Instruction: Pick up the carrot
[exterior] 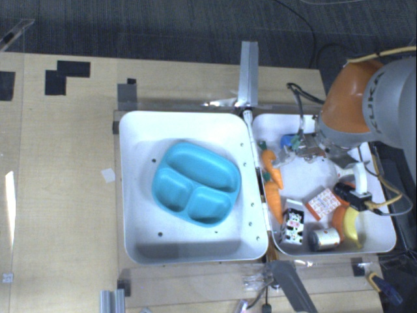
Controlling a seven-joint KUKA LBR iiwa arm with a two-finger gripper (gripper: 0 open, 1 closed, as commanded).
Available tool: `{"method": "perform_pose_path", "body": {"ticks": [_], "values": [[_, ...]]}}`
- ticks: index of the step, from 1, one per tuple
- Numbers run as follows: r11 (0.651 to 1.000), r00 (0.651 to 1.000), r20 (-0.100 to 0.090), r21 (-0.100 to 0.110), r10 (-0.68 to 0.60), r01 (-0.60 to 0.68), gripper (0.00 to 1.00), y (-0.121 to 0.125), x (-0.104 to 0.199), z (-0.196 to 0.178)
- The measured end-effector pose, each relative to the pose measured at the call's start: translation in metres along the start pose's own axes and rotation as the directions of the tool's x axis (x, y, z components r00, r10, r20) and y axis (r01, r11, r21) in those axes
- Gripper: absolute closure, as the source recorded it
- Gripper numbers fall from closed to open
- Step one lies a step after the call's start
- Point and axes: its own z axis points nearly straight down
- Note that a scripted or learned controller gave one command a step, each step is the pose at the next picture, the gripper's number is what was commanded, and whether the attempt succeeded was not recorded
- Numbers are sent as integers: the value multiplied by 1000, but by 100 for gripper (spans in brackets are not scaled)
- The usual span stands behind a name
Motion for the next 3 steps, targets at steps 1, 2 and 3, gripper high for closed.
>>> {"method": "perform_pose_path", "body": {"ticks": [1,2,3], "values": [[961,961,-7,11,-275,275,0,-34,7,18],[885,886,-44,42,-462,463,0,28,-8,21],[885,885,-15,15,-464,465,100,36,-9,9]]}}
